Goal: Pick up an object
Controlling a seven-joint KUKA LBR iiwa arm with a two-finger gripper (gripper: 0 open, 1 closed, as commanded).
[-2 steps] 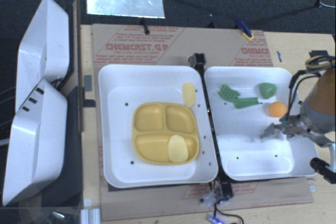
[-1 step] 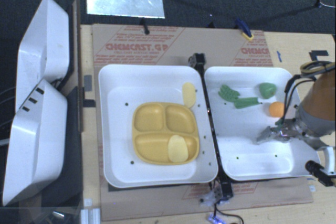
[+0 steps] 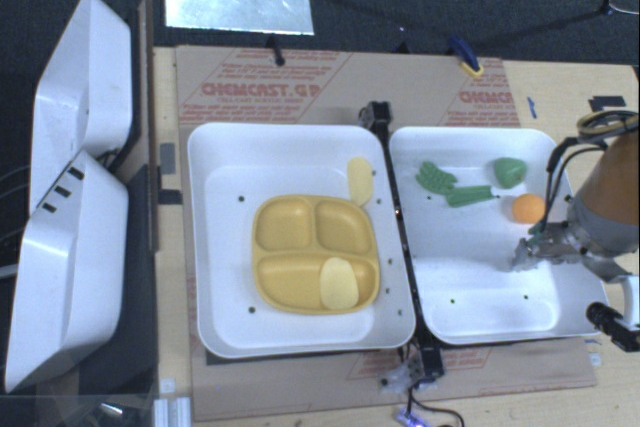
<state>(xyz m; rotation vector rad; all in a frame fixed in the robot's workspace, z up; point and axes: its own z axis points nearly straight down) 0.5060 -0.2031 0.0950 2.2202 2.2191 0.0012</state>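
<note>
Low in the right bin [image 3: 480, 320], hand [image 3: 528, 253] by orange ball [image 3: 528, 207] — grip state unclear.

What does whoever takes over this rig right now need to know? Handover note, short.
Gripper: low in the right bin near its right wall, just below the orange ball; nothing seen between its fingers, open or shut cannot be told.
Right bin: orange ball, green rounded piece, two green toys toward the far side.
Left bin: yellow divided tray with a pale yellow piece in its near right compartment; another pale yellow piece beside the tray's far right corner.
Done: nothing lifted.
Left: grasp and lift one object; the ball is nearest.
</note>
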